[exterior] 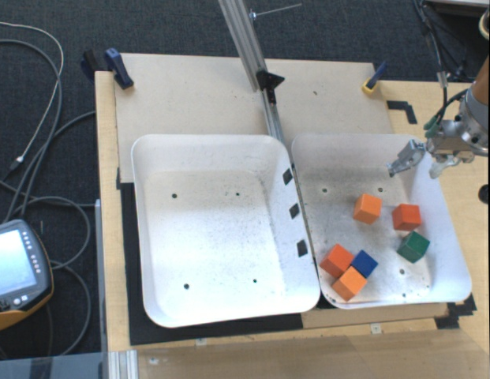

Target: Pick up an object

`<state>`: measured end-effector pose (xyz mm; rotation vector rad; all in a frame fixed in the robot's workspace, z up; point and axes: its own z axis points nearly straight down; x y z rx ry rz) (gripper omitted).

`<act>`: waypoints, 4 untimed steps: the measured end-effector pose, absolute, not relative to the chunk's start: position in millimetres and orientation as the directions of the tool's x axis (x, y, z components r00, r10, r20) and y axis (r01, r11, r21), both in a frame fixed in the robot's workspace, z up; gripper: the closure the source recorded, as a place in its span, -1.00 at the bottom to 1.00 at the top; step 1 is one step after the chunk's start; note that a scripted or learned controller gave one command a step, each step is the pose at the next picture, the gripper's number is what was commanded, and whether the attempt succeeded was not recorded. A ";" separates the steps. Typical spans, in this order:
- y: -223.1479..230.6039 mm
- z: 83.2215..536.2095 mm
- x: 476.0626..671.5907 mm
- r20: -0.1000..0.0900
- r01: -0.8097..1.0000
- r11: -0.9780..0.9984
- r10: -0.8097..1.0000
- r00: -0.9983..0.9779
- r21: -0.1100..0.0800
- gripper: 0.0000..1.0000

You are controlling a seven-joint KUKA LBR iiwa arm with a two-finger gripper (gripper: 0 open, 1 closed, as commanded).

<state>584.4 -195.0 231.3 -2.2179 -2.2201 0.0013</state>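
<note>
Spread apart, with nothing between them, the jaws of the gripper (420, 159) hang over the upper right part of the right bin (327, 160), one silver finger (404, 159) pointing left toward the bin's middle and the other (435, 166) hanging nearer the wrist. Largest in the scene is the bench (193, 93), which bears the left bin (205, 152) and the right bin side by side, touching along their inner rims. Next in size is the arm (473, 109), which reaches in from the right edge of the view. Smallest are the six blocks, all lying in the right bin: an orange block (368, 208), a red block (406, 216), a green block (413, 246), and, lower left, a cluster of a second red block (336, 260), a blue block (364, 264) and a second orange block (350, 283), which sit touching or nearly so. Relation governing the coming move: the nearest candidates, the orange block and the red block, lie below the gripper in the view, that is, toward the bench's near edge, the red one almost directly below and the orange one somewhat to the left. Both stand apart from their neighbours, and, being cubes, neither has a long axis to align with.
</note>
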 end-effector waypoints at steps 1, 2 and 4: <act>-165.8 94.7 608.3 0.004 1.000 0.002 1.000 -0.002 -0.009 -1.00; -131.0 99.7 576.7 0.003 1.000 0.002 1.000 -0.002 -0.005 -1.00; -135.7 99.0 548.7 0.002 1.000 -0.001 1.000 0.001 -0.005 1.00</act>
